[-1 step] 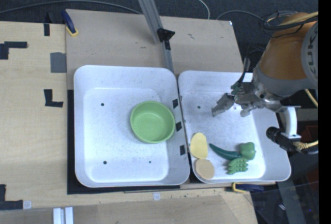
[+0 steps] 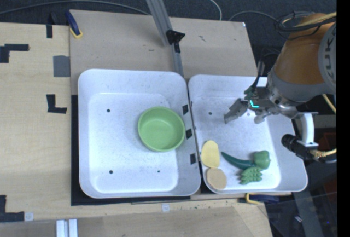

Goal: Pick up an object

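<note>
Nothing has been picked up yet. The hand [image 2: 247, 111] is seen spread open and empty above the bare upper part of the right bin [image 2: 219, 88]. The candidate objects lie untouched along that bin's near edge: a yellow piece [image 2: 210, 154], a tan piece [image 2: 216, 178] and green toy vegetables [image 2: 252, 167]. A green bowl [image 2: 161, 129] sits in the left bin [image 2: 98, 88]. Descent, closure and lift are judged outstanding.

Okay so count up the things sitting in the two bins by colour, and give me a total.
Green: 4, the bowl, the long pepper-like piece, the round piece, the knobbly piece.
Yellow: 1, the oval piece.
Tan: 1, the round piece.
Total: 6.
</note>
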Motion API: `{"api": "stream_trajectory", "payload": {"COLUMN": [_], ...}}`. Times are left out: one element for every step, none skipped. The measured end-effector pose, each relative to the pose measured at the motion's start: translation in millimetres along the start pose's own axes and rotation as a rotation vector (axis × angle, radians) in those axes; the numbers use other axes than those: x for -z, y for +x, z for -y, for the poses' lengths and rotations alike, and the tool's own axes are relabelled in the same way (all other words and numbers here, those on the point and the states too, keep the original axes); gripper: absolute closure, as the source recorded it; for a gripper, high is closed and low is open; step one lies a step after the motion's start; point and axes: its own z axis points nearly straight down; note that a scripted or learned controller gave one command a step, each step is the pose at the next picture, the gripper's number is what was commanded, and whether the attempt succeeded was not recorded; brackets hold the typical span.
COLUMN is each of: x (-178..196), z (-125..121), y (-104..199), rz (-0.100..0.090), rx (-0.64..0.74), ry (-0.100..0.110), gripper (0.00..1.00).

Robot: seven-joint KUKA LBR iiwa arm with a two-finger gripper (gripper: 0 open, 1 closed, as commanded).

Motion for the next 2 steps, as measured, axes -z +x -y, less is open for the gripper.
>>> {"api": "stream_trajectory", "payload": {"x": [-54,-116], "z": [10,18], "y": [-5,-8], "rz": [0.0,0.0], "rx": [-0.002,-0.002], "ry": [0.006,0.007], "gripper": [0.0,0.0]}}
